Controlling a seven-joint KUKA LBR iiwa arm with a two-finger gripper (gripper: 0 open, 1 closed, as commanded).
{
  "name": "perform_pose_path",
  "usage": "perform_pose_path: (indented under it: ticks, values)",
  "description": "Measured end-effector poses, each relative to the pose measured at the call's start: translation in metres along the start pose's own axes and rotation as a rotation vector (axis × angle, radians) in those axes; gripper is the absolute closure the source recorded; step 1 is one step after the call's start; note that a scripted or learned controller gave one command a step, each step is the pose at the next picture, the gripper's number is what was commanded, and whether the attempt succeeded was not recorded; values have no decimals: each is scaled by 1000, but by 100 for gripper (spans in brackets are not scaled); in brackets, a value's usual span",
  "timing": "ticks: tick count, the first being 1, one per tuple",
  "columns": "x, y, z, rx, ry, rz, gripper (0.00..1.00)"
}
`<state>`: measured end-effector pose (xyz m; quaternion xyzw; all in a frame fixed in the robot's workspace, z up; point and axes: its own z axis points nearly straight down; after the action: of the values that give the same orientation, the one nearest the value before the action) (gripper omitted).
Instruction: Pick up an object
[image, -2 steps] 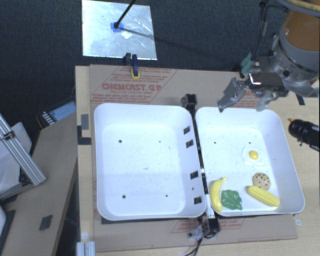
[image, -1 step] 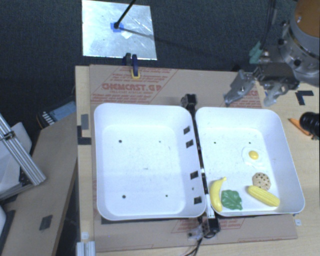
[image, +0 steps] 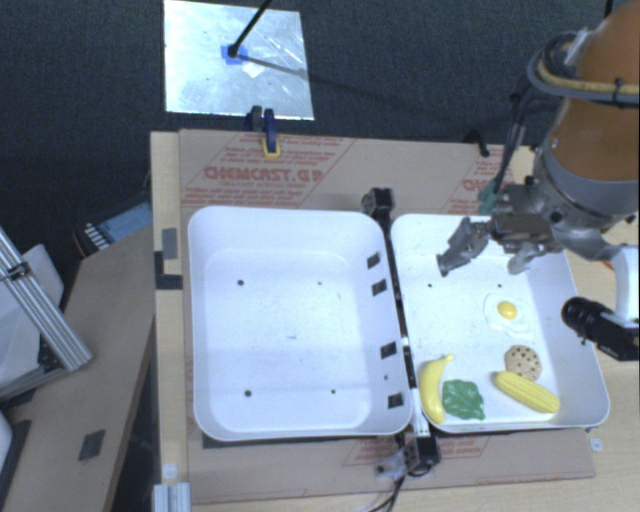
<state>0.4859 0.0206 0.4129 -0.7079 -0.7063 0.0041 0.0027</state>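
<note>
White plastic is what you are looking down on: two shallow bins sitting side by side on a brown cardboard sheet (image: 300, 165) printed with red lettering, the left bin (image: 215, 300) lying bare of objects and the right bin (image: 590, 400) carrying all the items. You are seeing the grey arm (image: 595, 130), with its orange band, reaching in from the right, and the gripper (image: 490, 250) is hanging over the upper part of the right bin with its two fingers spread apart and nothing sitting between them. One finger (image: 458, 250) is pointing down and left toward the bin floor, the other (image: 525, 258) is lying nearer the arm. Below the gripper, a fried egg (image: 506, 311) is lying on the bin floor, apart from the fingers. Toward the near edge, a round cookie (image: 522, 360) is sitting just above a yellow corn cob (image: 527, 392), the two nearly touching. At the near left corner a banana (image: 433, 388) is lying along the bin wall, with a green leafy piece (image: 463, 399) touching its right side. A blue and yellow clamp (image: 267, 130) is gripping the far edge of the cardboard, below a shiny foil sheet (image: 238, 60).
</note>
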Motion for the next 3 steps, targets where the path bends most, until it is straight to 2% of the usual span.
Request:
perform_pose_path:
  ticks: [1,2,3]
  values:
    - [61,-1,237,7,1,-6,0]
    - [103,100,332,-13,3,-8,0]
    - [129,77,205,-22,7,-10,0]
